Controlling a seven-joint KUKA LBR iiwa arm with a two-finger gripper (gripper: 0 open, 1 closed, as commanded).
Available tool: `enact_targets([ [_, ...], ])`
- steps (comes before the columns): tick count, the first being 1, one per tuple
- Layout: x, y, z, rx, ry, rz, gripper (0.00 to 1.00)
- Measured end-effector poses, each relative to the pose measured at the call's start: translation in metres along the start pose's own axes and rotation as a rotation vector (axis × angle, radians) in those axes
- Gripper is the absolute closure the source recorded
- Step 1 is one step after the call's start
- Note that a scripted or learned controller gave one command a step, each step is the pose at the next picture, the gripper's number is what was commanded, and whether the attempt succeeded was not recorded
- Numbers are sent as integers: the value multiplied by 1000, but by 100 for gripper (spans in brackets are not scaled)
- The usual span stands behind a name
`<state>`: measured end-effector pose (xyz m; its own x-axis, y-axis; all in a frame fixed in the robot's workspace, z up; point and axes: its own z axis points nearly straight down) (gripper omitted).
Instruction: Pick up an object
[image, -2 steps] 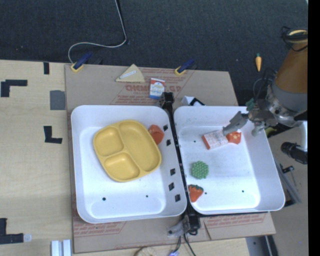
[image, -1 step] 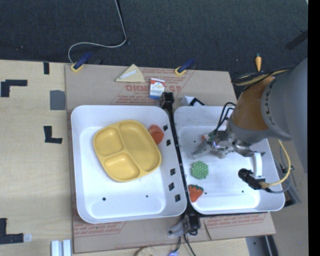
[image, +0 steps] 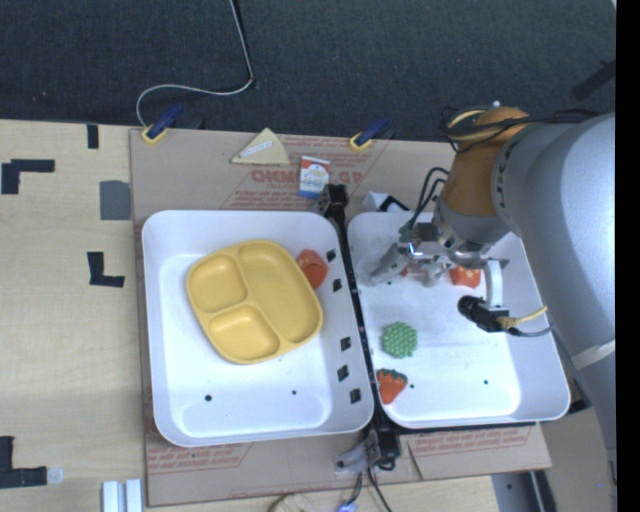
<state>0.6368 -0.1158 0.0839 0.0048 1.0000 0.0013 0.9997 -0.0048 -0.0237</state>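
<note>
The grey arm comes in from the right of the view and bends down over the far part of the right bin. Its broad grey body covers the right side of that bin, and the orange band sits just above the wrist, which points down and to the left. The gripper hangs low over the bin's back half, close to the white floor, with dark cables looping around it. Whether the pincer is wide or narrow cannot be told from this slanted view, since the wrist and cables crowd the tip.

A small red-orange object lies just beside the gripper on its right, partly hidden by the metal parts; contact cannot be judged. A black connector on a yellow cable hangs near it.

Nearer the front of the same bin a green round object rests on the floor, well apart from the gripper. A red strawberry-like object lies by the bin's left wall, near the front corner.

In the left bin a yellow divided plate lies flat, and an orange object touches its far right edge
</note>
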Motion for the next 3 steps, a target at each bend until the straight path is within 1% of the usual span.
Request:
enact_targets([
  [1, -9, 18, 2, 57, 19, 7, 0],
  [2, -14, 30, -1, -11, 2, -6, 0],
  [3, 22, -12, -55, -24, -2, -7, 0],
])
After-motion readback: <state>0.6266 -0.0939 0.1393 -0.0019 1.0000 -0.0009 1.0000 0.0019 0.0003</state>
